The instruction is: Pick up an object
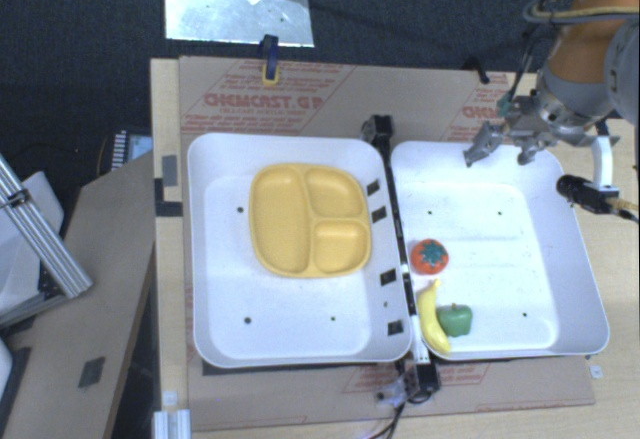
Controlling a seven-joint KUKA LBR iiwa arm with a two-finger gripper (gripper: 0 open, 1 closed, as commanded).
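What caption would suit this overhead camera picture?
Pincer hovers over right bin holding tomato, banana, green fruit.

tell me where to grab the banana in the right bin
Grip the banana across its narrow middle, coming straight down from above. It lies flat along the bin's left wall with the green pepper touching its right side, so fingers probably fit best above the pepper.

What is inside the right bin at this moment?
The right bin holds a tomato, a banana and a green pepper, all near its left wall. The pepper touches the banana, hiding part of it. The gripper hovers over the far edge.
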